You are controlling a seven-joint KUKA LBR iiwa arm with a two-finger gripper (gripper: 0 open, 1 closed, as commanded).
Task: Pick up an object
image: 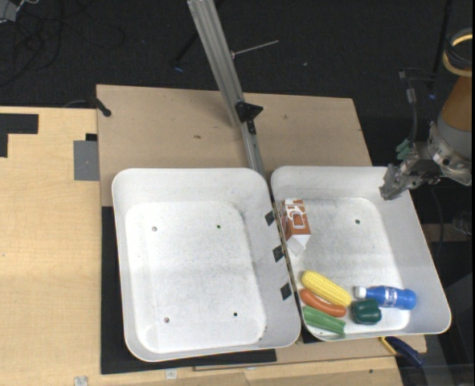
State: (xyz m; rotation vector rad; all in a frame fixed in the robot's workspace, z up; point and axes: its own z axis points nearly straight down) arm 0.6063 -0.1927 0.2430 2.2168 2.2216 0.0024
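Green toy vegetable (324,321): long green plastic piece, nearest item, laid along the front rim of the right white bin (398,240). Judged light and stiff; low against the rim, so a poor first pick.
Orange toy carrot (321,302): slim orange plastic piece, touching the green one, just behind it. Judged light, smooth, likely to roll when pinched.
Yellow toy corn cob (327,288): stubby yellow plastic cob, touching the carrot's far side. Judged light, rigid, ribbed skin gives some bite; best taken across its short width at the middle.
Dark green block (366,314): small rounded dark green object, just beside the bottle, near the front rim. Material cannot be told.
Blue bottle (390,297): small blue plastic bottle with white cap, lying on its side. Judged light, slippery, prone to rolling; to be gripped across the body, not the cap.
Orange-and-white carton (295,219): small printed card box, resting against the right bin's left wall, well apart from the front cluster. Judged light, crushable.
Left white bin (190,256): shallow tray beside the right one.
Gripper (394,182): held above the far right corner of the right bin, well apart from all items. Nothing is seen in it; how far open it is cannot be told.
Metal rail (221,71): grey extrusion rising behind the bins.
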